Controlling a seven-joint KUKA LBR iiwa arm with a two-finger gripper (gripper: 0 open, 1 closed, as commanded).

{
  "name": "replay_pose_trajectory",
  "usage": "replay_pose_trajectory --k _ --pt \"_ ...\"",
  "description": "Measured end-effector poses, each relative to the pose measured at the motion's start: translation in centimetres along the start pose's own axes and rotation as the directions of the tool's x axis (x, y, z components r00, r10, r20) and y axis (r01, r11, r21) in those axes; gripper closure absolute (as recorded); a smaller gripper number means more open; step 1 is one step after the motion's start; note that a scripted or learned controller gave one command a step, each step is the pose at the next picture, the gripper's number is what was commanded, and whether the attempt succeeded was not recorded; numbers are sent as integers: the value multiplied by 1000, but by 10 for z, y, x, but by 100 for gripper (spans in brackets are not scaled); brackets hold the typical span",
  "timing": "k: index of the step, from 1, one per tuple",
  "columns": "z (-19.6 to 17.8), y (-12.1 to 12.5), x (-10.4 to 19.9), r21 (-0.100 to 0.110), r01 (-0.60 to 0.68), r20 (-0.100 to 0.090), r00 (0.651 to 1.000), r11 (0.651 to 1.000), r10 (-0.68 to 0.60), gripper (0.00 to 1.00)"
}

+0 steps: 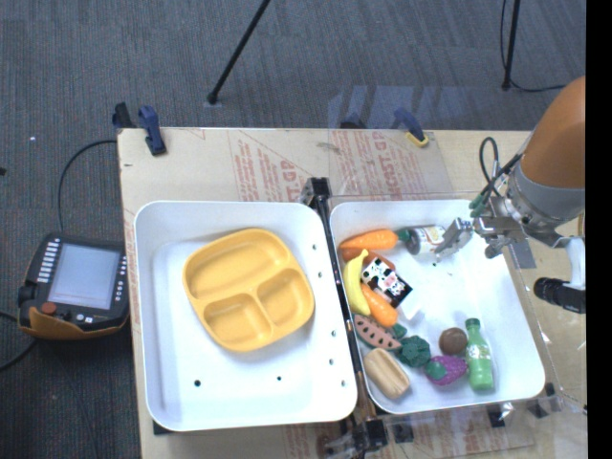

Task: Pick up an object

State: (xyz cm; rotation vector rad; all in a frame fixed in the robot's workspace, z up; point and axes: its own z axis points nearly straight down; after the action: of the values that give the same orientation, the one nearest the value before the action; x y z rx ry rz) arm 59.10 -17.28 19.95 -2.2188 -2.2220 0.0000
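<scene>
Beside hand [457, 237], finger state unclear, cow-print carton [386, 280], label unreadable, right bin [521, 304]

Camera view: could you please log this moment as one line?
hand: above right bin, upper edge | grip: unclear | yellow plate: left bin | green bottle: right bin

One fixed camera looks down on me from above the bench [229, 151], tilted so that the far edge and the grey carpet [143, 46] beyond it sit at the top. It stands far enough back to take in both white bins, the left bin [163, 390] and the right bin [521, 352], whole. My arm [555, 161] enters from the right of the frame.
</scene>
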Motion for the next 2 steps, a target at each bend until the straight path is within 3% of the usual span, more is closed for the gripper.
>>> replay_pose_trajectory --k 1,2 --pt "82 52 89 8 8 -5 1000 1000 -8 0" --pt "109 14 87 -1 -247 -3 969 969 247 0"
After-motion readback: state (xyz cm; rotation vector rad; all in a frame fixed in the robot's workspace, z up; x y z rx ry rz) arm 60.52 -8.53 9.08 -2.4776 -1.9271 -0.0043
